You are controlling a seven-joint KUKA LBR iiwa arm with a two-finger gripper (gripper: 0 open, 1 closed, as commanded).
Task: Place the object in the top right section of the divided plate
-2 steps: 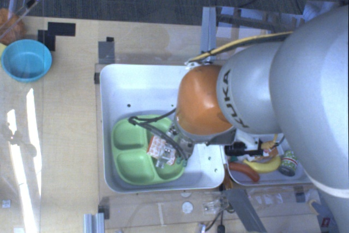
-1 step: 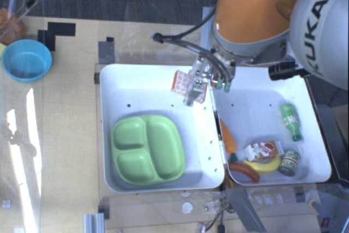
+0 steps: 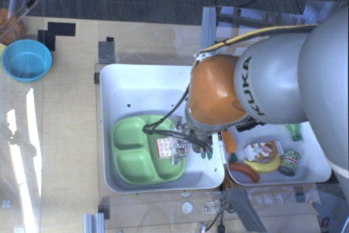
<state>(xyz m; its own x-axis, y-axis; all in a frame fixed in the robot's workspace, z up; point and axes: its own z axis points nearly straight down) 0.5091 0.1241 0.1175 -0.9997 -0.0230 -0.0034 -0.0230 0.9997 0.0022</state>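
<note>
- We see the grey arm reach in from the right, its orange band hanging over the left bin.
- The gripper sits low over the green divided plate, which lies in the left bin's near half, toward its near-left corner.
- A small red-and-white packet sits at the gripper's tip, over the right-hand part of the plate; we cannot tell whether it is pinched there or simply lying on the plate beneath.
- We cannot tell which section of the plate the packet is over, since the wrist hides that part.
- The right bin holds a banana, a red sausage-shaped item, a white carton, a small can and an orange piece near its left edge.
- A blue bowl stands on the bench near its far-left corner, well apart from both bins.
</note>
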